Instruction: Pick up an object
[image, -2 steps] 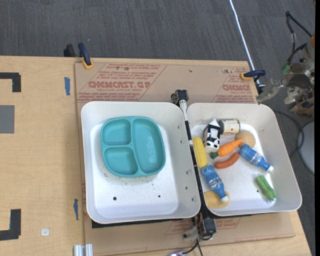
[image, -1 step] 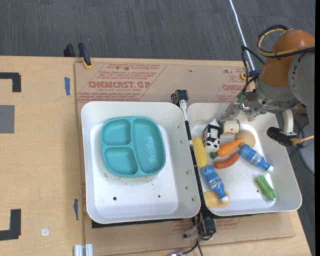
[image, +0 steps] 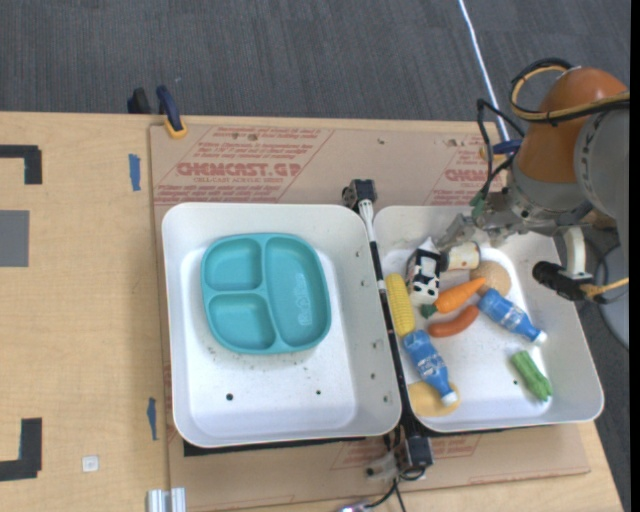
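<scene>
Fingers of the gripper (image: 462, 232) hang over the right bin's (image: 570, 400) far edge; whether they are spread or closed cannot be told. Just below them lie a black-and-white cow toy (image: 426, 272), carrot (image: 462, 294) and corn (image: 399, 303). Farther left, a teal divided plate (image: 266, 292) sits in the left bin (image: 200, 400).

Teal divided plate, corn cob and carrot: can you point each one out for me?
Teal divided plate (image: 266, 293): camera view, central ridge.
Corn cob (image: 400, 304): camera view, middle of cob.
Carrot (image: 462, 294): camera view, orange body.
</scene>
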